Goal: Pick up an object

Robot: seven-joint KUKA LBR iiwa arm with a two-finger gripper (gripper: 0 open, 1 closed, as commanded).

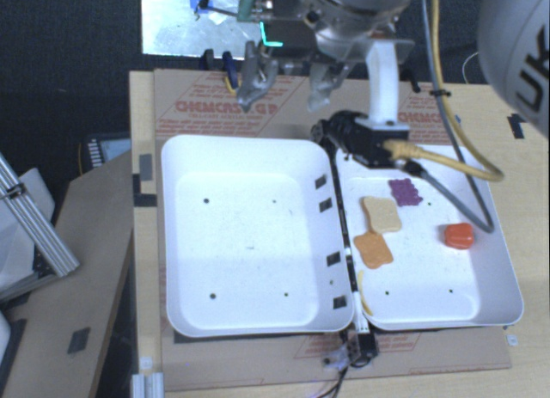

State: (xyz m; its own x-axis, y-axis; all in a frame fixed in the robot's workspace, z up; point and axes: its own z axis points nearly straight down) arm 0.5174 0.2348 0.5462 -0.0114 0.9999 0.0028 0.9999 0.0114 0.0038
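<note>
Claw (288, 87) splayed above bins (249, 310)

Even overhead light, soft shadows, slight blur (grainy)

Two shallow white bins sit side by side: the left bin (185, 216) and the right bin (494, 289), which holds four small items: one purple grape cluster (404, 191), one tan bread slice (381, 214), one orange piece (373, 249), one red-orange block (459, 235).
</note>
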